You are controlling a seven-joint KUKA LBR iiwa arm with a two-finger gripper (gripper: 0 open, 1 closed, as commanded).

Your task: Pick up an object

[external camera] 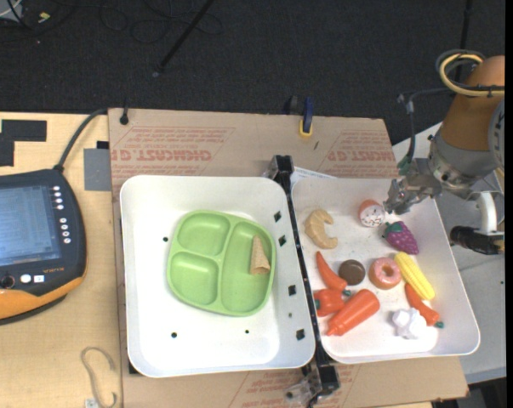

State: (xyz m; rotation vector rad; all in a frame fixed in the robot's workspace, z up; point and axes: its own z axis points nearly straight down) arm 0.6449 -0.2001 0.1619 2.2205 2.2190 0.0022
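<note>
My gripper (399, 202) hangs over the far right part of the right bin (460, 334), on the grey arm with the orange band. It sits just above a purple bunch of grapes (403, 239) and right of a small white and red ball (371, 214). Nothing visibly hangs from it. Further down lie a pink donut (384, 273), a yellow corn cob (414, 276) and a brown disc (351, 271). A tan croissant (321, 228) lies at the bin's far left.
Orange carrots (355, 311) and a red pepper (327, 301) lie at the right bin's near left, a white lump (403, 321) near its front. The left bin (145, 313) holds a green divided plate (213, 266) with a tan wedge (259, 255). A tablet (26, 236) lies far left.
</note>
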